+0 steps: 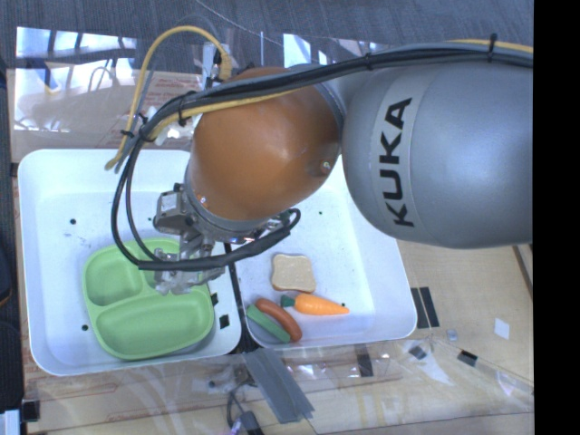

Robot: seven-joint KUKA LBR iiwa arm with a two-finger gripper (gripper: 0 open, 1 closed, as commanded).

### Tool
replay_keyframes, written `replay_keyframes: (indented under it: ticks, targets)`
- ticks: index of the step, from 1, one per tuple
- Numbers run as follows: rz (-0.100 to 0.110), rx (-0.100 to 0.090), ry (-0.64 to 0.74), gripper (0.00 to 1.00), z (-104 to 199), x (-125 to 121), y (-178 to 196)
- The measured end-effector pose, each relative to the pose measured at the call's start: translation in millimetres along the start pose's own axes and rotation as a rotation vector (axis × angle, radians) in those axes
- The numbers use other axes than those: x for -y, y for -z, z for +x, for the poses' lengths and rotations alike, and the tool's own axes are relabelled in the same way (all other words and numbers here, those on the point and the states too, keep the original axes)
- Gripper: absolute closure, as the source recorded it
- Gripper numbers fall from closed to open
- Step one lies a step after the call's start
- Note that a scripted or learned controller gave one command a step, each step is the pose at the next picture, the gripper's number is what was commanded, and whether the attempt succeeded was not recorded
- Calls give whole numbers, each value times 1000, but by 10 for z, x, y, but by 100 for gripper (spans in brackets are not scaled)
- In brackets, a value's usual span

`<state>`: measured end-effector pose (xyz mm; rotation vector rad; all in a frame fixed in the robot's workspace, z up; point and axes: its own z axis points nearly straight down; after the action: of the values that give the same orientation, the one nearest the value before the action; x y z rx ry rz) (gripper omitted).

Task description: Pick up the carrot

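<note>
1. Carrot (322, 306): we see it lying flat on the floor of the right bin (381, 261), orange body with a green top at its left end, tip pointing right.
2. Just above the carrot we see a slice of toast (293, 273), close to it but apart.
3. Left of the carrot, nearly touching its green end, we see a hot dog (276, 321) lying at a slant against the bin's front left corner.
4. Well left of the carrot, across the wall between the bins, we see a green divided plate (145, 311) in the left bin (45, 243).
5. Gripper (181, 275): we see it up and left of the carrot, hanging over the green plate's near edge, below the arm's orange band (263, 148). We cannot tell how it is set; cables and shadow hide it.
6. Nothing touches the carrot; the arm stands apart from it.
</note>
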<state>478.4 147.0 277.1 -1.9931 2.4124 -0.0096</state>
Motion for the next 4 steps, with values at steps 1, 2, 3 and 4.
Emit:
replay_keyframes:
  ticks: [1,2,3,4]
  targets:
    - [-12,-1,336,100,-222,7,163]
    - [-12,1,651,100,-351,-81,575]
    - [-28,0,738,100,-694,-203,-728]
    - [-11,3,1052,100,-701,-149,355]
